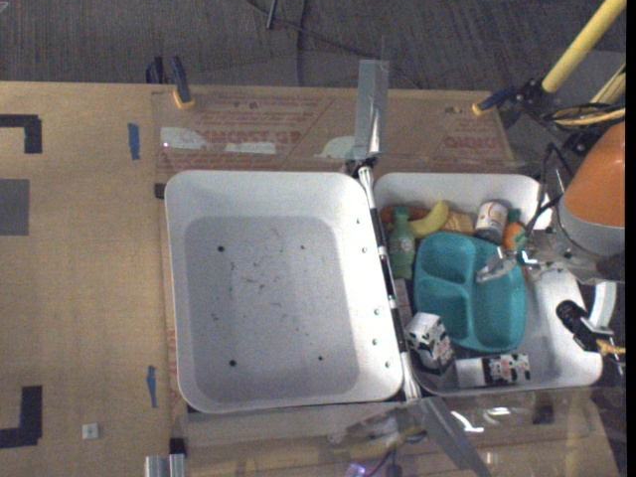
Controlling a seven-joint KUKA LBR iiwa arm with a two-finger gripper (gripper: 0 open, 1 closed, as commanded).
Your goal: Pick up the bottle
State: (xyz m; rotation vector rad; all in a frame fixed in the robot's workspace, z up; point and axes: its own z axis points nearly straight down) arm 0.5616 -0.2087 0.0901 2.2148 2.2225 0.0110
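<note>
Your right bin (556, 192) holds the green bottle (401, 242), standing along its left wall beside a teal divided tray (459, 301). A banana (430, 221) lies just above the tray. Your gripper (505, 263) hangs over the tray's upper right corner; how it is set cannot be judged. Left bin (189, 266) sits alongside.

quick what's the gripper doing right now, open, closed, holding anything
Gripper: over the teal tray in the right bin; open or closed cannot be told, and nothing shows between its fingers.
</note>
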